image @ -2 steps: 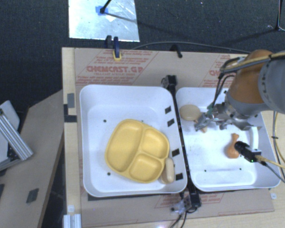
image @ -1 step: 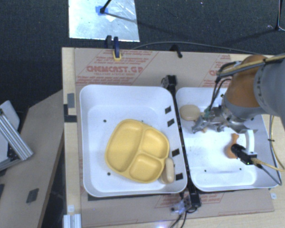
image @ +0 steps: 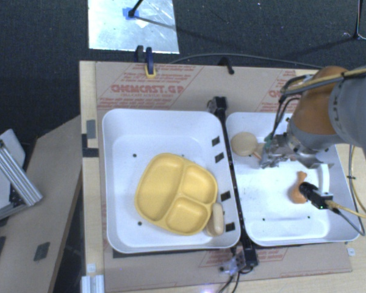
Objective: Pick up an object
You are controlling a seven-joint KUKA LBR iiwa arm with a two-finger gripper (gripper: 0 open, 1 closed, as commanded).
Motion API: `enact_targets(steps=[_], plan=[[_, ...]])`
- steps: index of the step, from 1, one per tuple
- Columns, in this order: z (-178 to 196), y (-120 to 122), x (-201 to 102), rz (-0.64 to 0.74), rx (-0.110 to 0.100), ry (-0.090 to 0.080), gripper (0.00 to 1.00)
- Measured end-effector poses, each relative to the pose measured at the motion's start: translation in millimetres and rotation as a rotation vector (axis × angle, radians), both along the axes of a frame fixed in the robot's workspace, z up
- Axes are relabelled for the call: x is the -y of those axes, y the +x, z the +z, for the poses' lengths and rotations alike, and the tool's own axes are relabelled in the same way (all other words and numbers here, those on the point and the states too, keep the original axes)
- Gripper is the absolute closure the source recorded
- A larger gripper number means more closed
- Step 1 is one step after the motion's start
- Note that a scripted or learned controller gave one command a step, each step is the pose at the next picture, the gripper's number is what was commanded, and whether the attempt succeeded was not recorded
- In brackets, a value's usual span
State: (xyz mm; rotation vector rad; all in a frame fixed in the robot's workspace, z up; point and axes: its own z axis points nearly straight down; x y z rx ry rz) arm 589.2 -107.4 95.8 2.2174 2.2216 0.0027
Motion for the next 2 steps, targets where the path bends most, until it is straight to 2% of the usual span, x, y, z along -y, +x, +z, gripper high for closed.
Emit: enact_targets(steps=[1,2], plan=[[44,5,1,0.001,0.002,0.000,1.00],[109,11,2,0.002,0.006,-0.001,1.00]])
